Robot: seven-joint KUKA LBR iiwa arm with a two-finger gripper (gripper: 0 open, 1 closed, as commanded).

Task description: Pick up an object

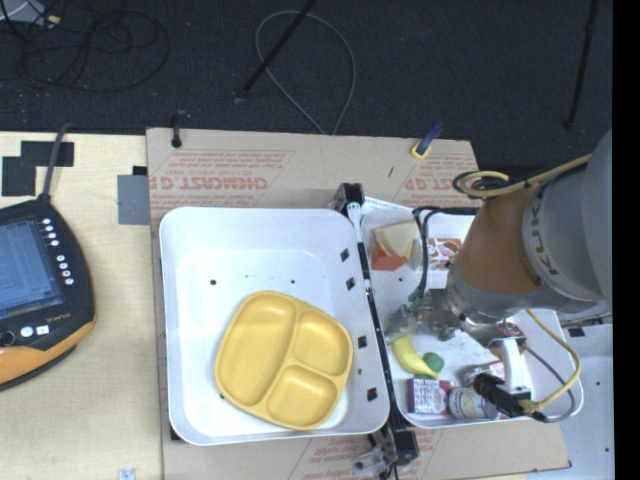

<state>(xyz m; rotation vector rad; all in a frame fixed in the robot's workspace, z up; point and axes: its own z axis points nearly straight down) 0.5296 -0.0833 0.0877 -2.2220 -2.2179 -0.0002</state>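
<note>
Reaching arm (520, 248) over right bin (560, 408)

A robotics lab — not a home. An orange teach pendant (35, 283) lies on the bench (100, 408). Loose cables (300, 48) trail across dark carpet (450, 58).

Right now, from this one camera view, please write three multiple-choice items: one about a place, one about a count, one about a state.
1. Where does the yellow plate lie?
A. left bin
B. right bin
C. on the cardboard

2. How many compartments does the plate have?
A. two
B. three
C. five

3. How does the plate rest?
A. flat, open side up
B. upside down
C. leaning on a wall

Answers:
1 A: it lies inside the left bin.
2 B: ridges divide it into three.
3 A: its hollows face the camera.
</note>
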